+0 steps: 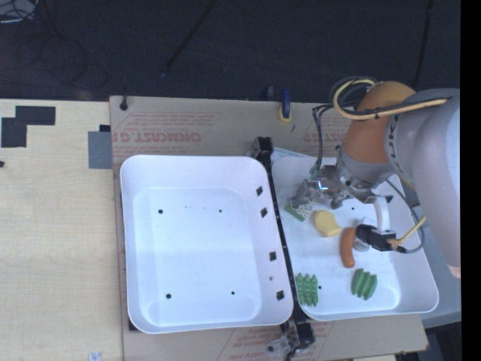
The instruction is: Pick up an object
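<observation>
Only legible text: red print on the brown board point(161, 122) lying on the bench, upside down, roughly "CHEMCAST GP". Red print at its lower edge is too small to read.

Two white bins: the left bin point(125, 201) and the right bin point(430, 298). Inside the right bin are two green ridged pieces along its near edge, the left green piece point(307, 289) and the right green piece point(364, 283). There is also one yellow lump point(326, 223), one orange sausage point(346, 247) and one pale green scrap point(294, 212) by its left edge.

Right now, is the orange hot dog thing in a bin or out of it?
In. The orange piece lies flat on the floor of the right-hand bin, just below the yellow piece.
</observation>
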Robot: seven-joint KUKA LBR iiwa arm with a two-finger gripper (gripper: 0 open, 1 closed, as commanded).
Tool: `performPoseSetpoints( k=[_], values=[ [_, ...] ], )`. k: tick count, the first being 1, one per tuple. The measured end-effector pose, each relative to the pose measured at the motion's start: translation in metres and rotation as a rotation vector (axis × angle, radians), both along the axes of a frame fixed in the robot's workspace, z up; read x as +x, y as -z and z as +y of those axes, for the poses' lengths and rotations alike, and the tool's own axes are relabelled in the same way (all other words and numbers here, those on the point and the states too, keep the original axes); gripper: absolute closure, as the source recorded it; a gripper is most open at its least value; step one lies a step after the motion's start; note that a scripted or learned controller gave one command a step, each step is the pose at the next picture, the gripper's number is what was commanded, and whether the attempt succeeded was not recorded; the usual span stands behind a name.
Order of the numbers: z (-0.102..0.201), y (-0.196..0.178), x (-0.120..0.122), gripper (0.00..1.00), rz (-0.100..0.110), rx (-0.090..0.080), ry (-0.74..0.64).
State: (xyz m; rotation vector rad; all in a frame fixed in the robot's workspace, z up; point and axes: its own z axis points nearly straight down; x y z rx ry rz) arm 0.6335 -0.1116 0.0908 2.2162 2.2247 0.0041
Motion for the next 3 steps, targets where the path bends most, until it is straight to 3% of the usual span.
performPoseSetpoints(
  k=[1, 2, 3],
  values=[
    [0.073, -0.118, -0.093, 0.0, 0.013, 0.002, 0.001],
    [0.048, -0.323, -0.101, 0.0, -0.012, -0.002, 0.003],
    [0.05, -0.322, -0.101, 1.0, 0.007, -0.002, -0.003]
  ],
)
